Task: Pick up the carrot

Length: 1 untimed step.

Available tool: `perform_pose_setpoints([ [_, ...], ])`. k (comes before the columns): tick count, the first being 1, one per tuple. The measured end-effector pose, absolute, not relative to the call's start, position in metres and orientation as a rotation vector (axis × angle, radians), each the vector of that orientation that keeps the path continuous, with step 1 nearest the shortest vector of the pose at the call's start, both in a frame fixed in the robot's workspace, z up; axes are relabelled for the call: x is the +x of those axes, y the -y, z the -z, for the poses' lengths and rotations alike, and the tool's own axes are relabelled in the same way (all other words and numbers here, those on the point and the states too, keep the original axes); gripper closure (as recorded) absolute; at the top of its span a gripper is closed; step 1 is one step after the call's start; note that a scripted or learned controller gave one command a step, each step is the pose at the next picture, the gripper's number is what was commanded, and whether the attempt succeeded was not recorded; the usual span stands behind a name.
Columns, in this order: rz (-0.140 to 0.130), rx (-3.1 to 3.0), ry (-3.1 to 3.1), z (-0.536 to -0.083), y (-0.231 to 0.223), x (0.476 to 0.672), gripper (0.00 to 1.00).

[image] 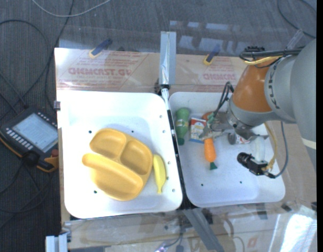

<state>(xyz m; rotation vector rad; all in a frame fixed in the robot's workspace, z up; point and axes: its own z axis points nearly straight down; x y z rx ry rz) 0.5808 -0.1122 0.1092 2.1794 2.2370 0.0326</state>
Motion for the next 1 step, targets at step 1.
perform_pose_setpoints([
  [1,0.002,2.053,-2.377,-0.2248,0.0856,0.6027,1.0],
])
